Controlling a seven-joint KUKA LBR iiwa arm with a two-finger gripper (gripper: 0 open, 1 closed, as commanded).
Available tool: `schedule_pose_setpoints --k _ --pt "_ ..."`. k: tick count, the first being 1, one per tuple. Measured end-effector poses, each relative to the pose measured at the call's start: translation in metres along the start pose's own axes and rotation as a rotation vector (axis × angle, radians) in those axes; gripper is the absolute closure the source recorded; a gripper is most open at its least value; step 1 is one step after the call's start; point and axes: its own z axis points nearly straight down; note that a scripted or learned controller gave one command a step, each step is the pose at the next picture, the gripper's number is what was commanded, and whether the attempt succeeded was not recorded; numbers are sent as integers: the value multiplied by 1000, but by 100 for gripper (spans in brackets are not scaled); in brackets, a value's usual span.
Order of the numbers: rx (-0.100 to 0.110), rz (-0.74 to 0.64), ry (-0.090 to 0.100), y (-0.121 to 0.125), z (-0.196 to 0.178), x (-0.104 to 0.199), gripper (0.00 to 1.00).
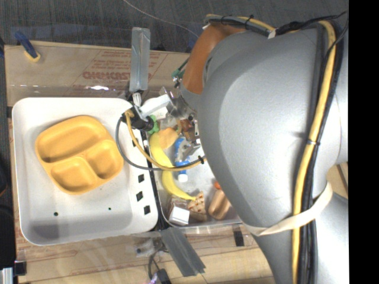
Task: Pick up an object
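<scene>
We look down on a bench covered by a brown cardboard sheet (89, 64) printed with faint red lettering, edged with strips of grey tape (140, 58). Beyond it lies dark grey carpet (71, 7), crossed by a thin pale cable (142, 10), under even, soft light.

Yellow divided tray (77, 152) is seen in white left bin (23, 218). Banana (169, 179), yellow w/ brown tip, is seen in right bin at approx. 3 o'clock from tray. Tan block (219, 205) is noted at 4 o'clock from banana. Arm (266, 117) is grey w/ orange band (201, 55) at 12 o'clock; black & yellow cables (317, 99) are run along it. Brown cardboard w/ red print (100, 64) is seen under bins.
</scene>
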Motion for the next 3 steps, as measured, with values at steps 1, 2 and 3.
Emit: schedule_pose_setpoints --k 1,2,3 --pt "-1 -56 2 33 -7 47 0" --pt "0 -22 -1 -24 0 9 0" --pt "-2 8 8 5 -92 37 0"
